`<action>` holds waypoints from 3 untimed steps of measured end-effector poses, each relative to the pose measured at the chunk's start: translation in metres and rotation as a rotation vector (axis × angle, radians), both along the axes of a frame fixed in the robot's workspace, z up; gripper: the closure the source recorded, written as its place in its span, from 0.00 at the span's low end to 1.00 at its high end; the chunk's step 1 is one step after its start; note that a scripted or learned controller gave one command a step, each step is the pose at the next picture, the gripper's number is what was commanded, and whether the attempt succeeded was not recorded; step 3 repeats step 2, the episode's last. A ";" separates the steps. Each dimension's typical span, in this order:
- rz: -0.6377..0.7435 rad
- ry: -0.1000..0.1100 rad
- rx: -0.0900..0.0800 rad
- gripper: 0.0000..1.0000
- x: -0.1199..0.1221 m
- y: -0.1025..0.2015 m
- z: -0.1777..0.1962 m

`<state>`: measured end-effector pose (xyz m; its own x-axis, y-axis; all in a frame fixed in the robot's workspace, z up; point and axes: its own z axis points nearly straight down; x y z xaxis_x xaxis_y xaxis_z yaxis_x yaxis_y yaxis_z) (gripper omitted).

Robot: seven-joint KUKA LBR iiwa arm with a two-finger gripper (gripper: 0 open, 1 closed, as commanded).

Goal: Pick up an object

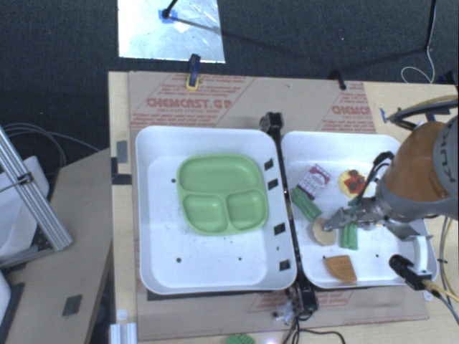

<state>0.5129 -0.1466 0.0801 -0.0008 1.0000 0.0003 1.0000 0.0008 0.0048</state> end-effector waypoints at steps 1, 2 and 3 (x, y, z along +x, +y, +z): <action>-0.001 -0.003 -0.002 1.00 0.001 -0.002 0.017; 0.014 -0.009 0.002 1.00 0.051 0.087 0.110; 0.014 -0.009 0.002 1.00 0.051 0.087 0.110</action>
